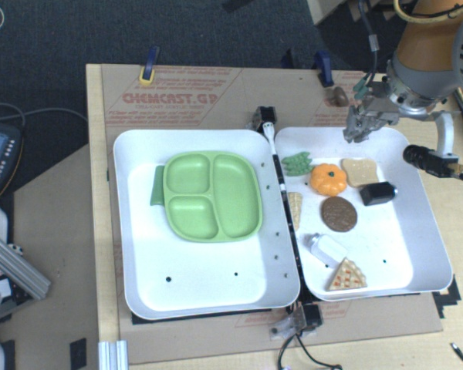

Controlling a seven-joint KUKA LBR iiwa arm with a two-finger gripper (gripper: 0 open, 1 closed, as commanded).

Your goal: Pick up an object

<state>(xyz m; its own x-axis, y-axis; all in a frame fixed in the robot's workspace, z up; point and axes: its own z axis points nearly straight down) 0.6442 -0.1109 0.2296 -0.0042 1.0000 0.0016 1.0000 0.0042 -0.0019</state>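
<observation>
Pumpkin [328, 179] — orange, ribbed, green-stemmed — sits in right bin [424, 230]; jaws [358, 132] state unclear.

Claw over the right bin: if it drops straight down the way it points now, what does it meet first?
Probably bare floor at the far edge of the right bin. The claw hangs beyond the tan bread slice and orange pumpkin; depth is unclear.

I have one fixed camera above the bench [216, 91], looking down at a slant. Both bins fit mid-frame, the left bin [139, 230] and the right bin [417, 237]. The arm [428, 45] enters at upper right; floor fills the top.
</observation>
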